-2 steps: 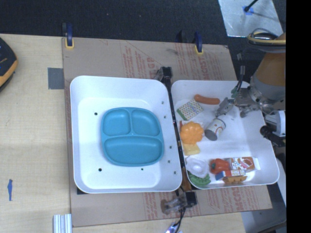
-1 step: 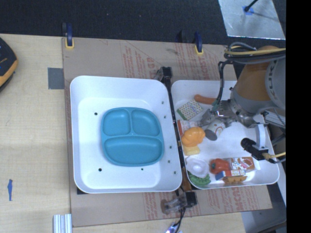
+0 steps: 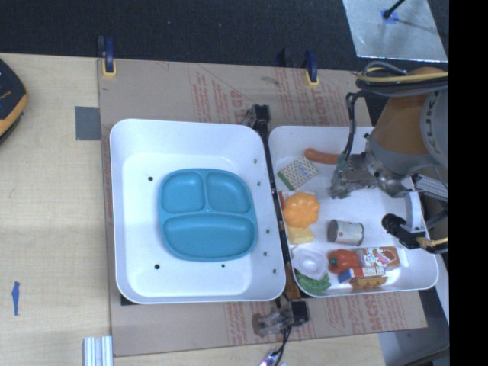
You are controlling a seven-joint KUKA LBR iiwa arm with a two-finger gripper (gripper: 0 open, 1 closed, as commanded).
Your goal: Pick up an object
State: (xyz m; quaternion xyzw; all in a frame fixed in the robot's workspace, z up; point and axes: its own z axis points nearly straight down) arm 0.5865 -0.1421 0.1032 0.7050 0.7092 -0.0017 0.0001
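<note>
Bins sit side by side on the table [image 3: 53, 204], and my arm [image 3: 404, 132] reaches in from the right over the right bin [image 3: 427, 280]. My pincer [image 3: 347, 180] hangs at the upper middle of that bin, above the white floor; from this angle I cannot tell how it is set, and I see nothing caught in it.

Objects I could take all lie in the right bin. A slim orange-red piece like a carrot [image 3: 322, 156] lies near the far wall, just left of my pincer. A small patterned card [image 3: 297, 174] rests tilted near the bin's left wall. Below it an orange toy fruit [image 3: 300, 209] sits on something yellow. A small grey and white can [image 3: 345, 232] lies on its side near the middle, just below my pincer and apart from it. Along the near wall lie a white round piece [image 3: 309, 264] with something green under it, a red toy [image 3: 343, 261], and a red and white carton [image 3: 379, 261] touching that red toy.

The left bin [image 3: 130, 147] holds a blue divided plate [image 3: 207, 212], lying flat in its middle.
</note>
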